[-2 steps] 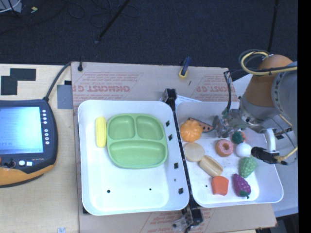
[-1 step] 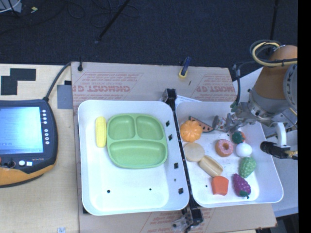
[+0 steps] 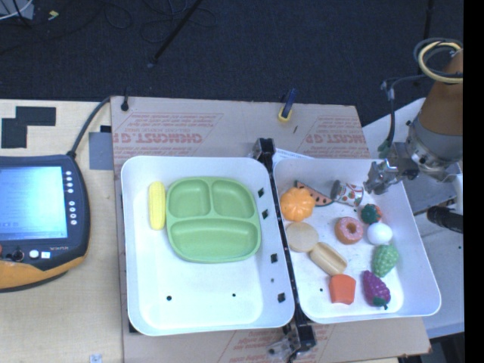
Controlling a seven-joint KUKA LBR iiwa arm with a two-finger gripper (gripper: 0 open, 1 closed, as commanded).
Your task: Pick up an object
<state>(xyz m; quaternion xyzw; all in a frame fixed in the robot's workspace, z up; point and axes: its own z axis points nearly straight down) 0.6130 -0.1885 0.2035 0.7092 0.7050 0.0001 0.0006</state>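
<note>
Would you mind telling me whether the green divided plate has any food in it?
Empty. All three compartments of the green divided plate show bare green; the yellow corn lies beside it on the left bin floor.

- A robotics lab: a control pendant (image 3: 38,218) with a lit screen lies on the surface (image 3: 68,316).
- 2 white bins (image 3: 197,308) sit on cardboard (image 3: 189,131); cables (image 3: 91,6) trail behind.

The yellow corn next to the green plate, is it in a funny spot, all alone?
A little odd, yes. The yellow toy corn cob lies alone in the left white bin, beside the green three-compartment plastic plate, not on it. All the other toy foods sit crowded in the right white bin. Nothing looks spilled or broken.
</note>
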